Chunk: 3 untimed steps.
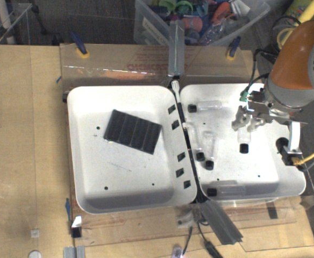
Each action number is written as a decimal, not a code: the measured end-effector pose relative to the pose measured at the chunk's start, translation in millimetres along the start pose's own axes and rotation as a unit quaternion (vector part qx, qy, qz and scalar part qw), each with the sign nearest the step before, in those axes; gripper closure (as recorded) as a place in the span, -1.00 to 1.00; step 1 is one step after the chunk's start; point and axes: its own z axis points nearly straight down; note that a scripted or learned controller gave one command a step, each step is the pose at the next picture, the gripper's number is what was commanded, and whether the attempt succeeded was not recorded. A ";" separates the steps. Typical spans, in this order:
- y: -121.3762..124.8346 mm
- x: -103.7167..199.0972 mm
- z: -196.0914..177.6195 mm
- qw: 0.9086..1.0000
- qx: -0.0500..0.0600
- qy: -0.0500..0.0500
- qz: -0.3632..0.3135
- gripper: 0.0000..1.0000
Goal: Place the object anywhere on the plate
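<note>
Gripper (243, 123) hovers over the right bin (264, 184), finger state unclear; dark plate (133, 131) lies well apart to the view's left.

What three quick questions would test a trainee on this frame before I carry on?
1. True or false: the dark plate lies in the view's left bin.
2. The gripper hangs over: A) the left bin, B) the right bin, C) the bare bench.
3. Fill in: the clear tube near the right bin's far edge has a ___ cap.

Key: 1 true; 2 B; 3 black.
</note>
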 end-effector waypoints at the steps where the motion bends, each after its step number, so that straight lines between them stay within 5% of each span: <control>1: 27.9 9.4 98.2 0.999 0.000 -0.001 0.034 1.00; 2: -0.7 7.6 103.9 0.996 -0.006 0.001 0.085 1.00; 3: 2.3 11.6 103.9 0.982 -0.008 0.001 0.186 1.00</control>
